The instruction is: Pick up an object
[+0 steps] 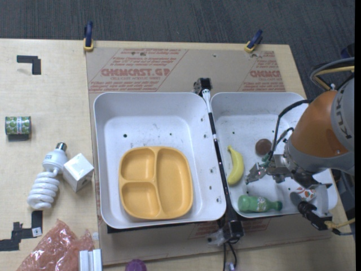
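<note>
In the right bin (248,109), a yellow banana (236,165) lies near the left wall. A small brown disc (263,147) sits to its right, farther back. A green bottle (258,204) lies on its side along the front wall. My gripper (260,172) hangs over the right bin, just right of the banana, above the bottle and in front of the disc. I see nothing held in it. The grey arm with its orange band (318,130) covers the bin's right part.
The left bin (107,151) holds a yellow three-compartment tray (156,182). On the bench to the left lie a spiral light bulb (46,180), a white cube (78,171), a green can (18,126) and a pink mesh bag (53,247).
</note>
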`<move>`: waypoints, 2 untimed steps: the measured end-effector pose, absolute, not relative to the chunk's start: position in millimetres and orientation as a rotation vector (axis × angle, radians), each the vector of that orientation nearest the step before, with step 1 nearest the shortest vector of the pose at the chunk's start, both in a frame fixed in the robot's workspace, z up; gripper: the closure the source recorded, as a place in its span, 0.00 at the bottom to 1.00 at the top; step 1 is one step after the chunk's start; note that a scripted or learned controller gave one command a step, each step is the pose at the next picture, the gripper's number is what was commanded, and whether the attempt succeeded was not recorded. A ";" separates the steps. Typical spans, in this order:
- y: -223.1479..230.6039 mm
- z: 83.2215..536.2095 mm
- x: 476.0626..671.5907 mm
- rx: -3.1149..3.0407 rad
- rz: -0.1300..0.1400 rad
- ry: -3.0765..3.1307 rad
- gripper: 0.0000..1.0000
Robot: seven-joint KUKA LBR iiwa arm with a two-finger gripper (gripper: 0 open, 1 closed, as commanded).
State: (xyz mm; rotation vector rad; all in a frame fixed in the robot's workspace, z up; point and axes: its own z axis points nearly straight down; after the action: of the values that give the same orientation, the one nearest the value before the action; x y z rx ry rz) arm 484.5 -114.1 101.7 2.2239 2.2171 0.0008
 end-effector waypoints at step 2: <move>-109.4 92.4 557.6 2.218 -0.001 2.223 1.00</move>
State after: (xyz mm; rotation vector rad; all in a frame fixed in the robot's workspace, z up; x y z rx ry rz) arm 557.6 -109.4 92.4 2.2184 2.2232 -0.0009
